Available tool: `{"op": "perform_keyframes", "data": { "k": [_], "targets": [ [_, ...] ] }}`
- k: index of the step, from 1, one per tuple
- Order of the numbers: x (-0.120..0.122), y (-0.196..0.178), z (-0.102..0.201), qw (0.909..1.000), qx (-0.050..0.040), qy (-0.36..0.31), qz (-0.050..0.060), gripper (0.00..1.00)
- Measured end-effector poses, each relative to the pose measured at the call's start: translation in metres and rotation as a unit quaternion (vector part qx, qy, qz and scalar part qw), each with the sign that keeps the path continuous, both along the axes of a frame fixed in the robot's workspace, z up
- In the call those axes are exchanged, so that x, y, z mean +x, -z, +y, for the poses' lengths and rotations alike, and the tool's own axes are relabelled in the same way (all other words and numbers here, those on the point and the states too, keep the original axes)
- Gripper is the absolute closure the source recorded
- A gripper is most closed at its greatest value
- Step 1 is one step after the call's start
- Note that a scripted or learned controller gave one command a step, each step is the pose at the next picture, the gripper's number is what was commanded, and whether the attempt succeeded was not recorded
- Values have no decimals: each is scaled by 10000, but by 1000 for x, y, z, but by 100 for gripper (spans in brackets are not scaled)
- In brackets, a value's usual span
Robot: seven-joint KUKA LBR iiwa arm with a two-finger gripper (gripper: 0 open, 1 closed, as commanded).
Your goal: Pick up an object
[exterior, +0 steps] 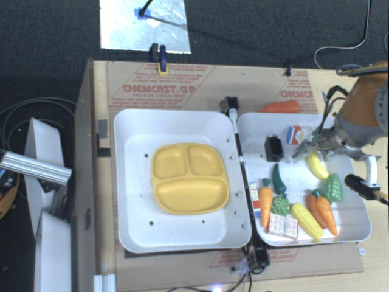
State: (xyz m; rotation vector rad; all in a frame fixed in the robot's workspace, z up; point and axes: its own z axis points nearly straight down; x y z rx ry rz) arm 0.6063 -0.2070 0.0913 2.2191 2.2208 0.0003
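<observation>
Light comes from above & is pretty even. The two white bins (182,123) look very bright, almost washed out on the flat parts. A shiny sheet (144,17) in the upper left of the frame has glare on it. The dark floor (42,35) stays dim w/ little detail. Shadows are soft & small, right under the toys on the right. Pic is a bit fuzzy & grainy all over. Small print on the cardboard (182,81) is hard to read.
</observation>
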Motion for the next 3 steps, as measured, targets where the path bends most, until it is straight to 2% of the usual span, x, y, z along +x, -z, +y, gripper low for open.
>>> {"op": "perform_keyframes", "data": {
  "k": [1,2,3],
  "targets": [
    [1,-11,0,10000,-3,-6,-19,100],
    [9,3,73,10000,10,-7,-1,100],
    [0,-106,160,10000,12,-20,-21,100]
  ]
}}
